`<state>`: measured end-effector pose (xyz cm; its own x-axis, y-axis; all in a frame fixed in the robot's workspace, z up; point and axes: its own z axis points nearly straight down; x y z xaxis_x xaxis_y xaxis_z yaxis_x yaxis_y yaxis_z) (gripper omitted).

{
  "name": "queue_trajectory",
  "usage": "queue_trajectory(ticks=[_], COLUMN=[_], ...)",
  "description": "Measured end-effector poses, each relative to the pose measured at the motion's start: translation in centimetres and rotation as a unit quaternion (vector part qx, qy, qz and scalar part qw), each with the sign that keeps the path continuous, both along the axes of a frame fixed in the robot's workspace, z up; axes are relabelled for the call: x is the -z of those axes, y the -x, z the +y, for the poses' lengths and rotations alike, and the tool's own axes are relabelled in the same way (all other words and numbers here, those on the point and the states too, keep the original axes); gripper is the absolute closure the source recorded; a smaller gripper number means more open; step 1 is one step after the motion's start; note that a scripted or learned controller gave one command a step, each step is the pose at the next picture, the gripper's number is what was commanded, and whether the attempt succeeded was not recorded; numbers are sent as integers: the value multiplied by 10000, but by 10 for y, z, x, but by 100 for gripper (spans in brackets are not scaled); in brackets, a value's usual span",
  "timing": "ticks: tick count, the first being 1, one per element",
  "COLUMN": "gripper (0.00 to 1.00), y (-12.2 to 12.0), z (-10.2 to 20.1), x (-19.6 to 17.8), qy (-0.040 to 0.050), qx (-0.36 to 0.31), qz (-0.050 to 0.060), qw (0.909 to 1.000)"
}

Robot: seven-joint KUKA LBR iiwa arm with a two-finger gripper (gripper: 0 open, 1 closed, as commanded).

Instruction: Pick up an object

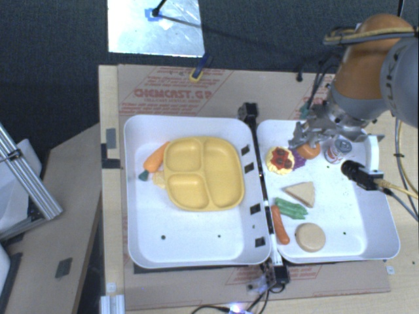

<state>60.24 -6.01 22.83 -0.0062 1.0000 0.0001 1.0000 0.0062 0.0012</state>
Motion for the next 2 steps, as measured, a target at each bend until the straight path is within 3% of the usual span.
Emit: queue_trajectory(ticks=[2], gripper=[100], y=[1], z=[-6], x=[-6], qy=[0], qx=[21], qz=[-6], qw=[10000])
